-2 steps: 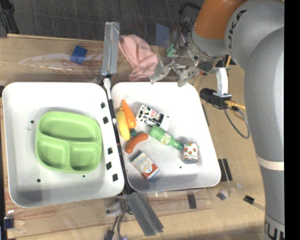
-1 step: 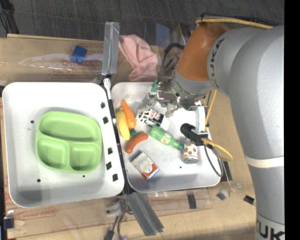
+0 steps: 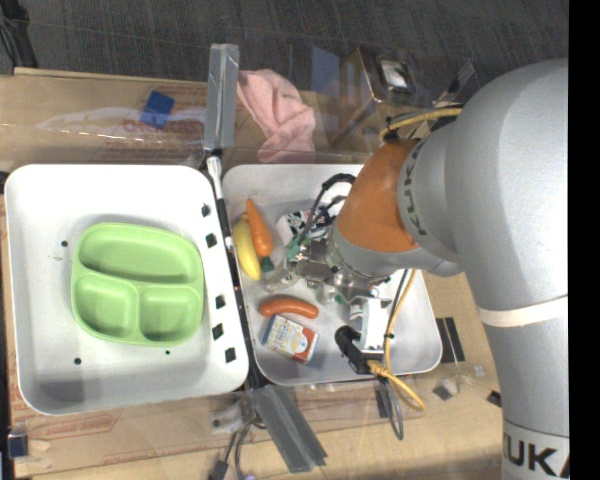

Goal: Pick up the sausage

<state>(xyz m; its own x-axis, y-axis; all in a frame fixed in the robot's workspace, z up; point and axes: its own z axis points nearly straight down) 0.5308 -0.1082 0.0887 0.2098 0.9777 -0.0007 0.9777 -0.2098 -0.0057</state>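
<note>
— Reaching in from the right, the arm [image 3: 500, 198] hangs over the right bin [image 3: 425, 343]; does the view show its end effector [image 3: 315, 258]?
— It sits low in that bin's middle, among cables. Whether it is released or clenched cannot be told; the wrist hides it.

— Where is the sausage [image 3: 288, 308]?
— It lies flat on the right bin's floor, toward the near side, just below and left of the end effector. Nothing grips it.

— What lies around it?
— A small printed carton [image 3: 289, 338] sits just beside it on the near side. Farther up, by the bin's left wall, a carrot [image 3: 259, 228] lies beside a banana [image 3: 247, 252].

— And the left bin [image 3: 30, 268]?
— It carries a green three-compartment tray [image 3: 137, 284].

— Anything on the surface [image 3: 90, 118] beyond the bins?
— A pink cloth [image 3: 278, 113] is bunched at the far edge, and a small blue block [image 3: 159, 107] lies to its left.
</note>
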